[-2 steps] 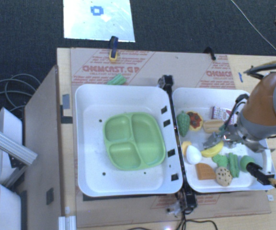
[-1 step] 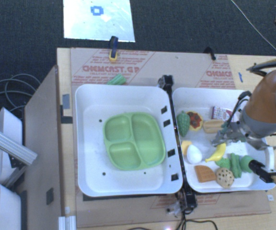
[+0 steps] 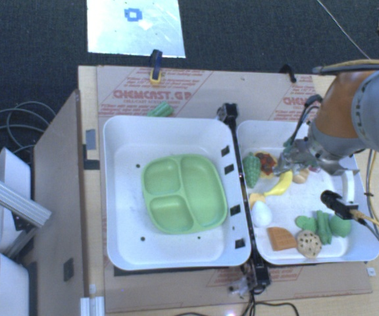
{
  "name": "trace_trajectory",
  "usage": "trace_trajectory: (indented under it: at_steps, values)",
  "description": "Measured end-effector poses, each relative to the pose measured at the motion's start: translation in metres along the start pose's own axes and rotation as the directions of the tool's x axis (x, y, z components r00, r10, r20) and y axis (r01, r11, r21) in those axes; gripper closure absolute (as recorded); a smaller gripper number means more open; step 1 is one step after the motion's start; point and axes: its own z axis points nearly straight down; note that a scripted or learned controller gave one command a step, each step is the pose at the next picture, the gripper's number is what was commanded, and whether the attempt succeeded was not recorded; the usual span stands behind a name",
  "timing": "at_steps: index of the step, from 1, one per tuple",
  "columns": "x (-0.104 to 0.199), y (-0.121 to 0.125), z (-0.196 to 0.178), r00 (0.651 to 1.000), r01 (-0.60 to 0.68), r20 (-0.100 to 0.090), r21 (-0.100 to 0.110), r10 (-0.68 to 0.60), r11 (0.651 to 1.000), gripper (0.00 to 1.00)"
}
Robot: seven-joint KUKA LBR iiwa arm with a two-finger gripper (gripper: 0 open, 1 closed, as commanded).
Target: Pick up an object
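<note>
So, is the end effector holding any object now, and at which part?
It cannot be told. The end effector is low in the right white bin, beside the curved yellow toy banana, but no object shows between its fingers.

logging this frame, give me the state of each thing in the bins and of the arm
green tray: lies flat in the left bin, its compartments bare
banana: lies in the right bin, right under the gripper
egg: lies loose by the divider
cookie: lies flat near the front wall
orange wedge: lies beside the cookie
gripper: low over the right bin, at the toys
</note>
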Motion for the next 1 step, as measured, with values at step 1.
trace_trajectory:
  at_steps: [1]
  values:
    - [0.0563,-0.0182,-0.1001,1.000,0.001,-0.001,-0.004,-0.001,1.000,1.00]
